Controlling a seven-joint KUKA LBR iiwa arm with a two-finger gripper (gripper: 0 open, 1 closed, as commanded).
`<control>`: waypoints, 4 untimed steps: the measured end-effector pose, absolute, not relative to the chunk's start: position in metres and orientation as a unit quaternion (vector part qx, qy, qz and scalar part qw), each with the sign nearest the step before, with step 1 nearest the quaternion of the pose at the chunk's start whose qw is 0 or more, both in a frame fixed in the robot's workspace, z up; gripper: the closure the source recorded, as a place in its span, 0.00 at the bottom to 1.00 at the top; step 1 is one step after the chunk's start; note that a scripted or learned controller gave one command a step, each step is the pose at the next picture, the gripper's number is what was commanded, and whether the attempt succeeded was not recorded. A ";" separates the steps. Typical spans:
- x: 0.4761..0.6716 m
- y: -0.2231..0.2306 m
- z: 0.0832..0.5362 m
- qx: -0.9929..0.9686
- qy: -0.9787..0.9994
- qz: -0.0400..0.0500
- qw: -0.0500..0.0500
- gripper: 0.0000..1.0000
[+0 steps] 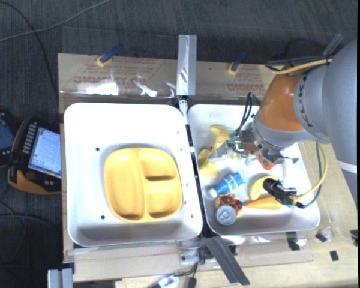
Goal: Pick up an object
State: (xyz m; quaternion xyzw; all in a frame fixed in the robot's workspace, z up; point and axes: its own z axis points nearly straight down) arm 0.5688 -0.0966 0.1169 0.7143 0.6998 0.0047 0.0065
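Note:
The right bin [309, 218] holds several small objects. A yellow banana-like piece [215, 141] lies at its left, near the divider. Below it are a blue and white bottle [228, 183], an orange carrot [261, 204], a round brown and silver can [225, 213] and a pale yellow lump [256, 185]. My gripper [247, 149] hangs low over the upper middle of this bin, just right of the banana-like piece and above the bottle. The arm's orange band and grey body cover the bin's right part. I see nothing clearly held.
The left bin [84, 137] holds a yellow divided plate [143, 182]. A black cable with a plug [279, 189] trails from the wrist over the right bin. A hand-held pendant [36, 155] lies off the bench at far left.

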 end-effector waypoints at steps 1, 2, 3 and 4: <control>0.551 -0.082 0.183 0.802 0.597 -0.002 0.000 0.00; 0.551 -0.082 0.183 0.802 0.597 -0.002 0.000 0.00; 0.577 -0.133 0.104 0.771 0.637 -0.003 -0.001 0.00; 0.614 -0.102 0.094 0.602 0.799 0.000 0.007 0.00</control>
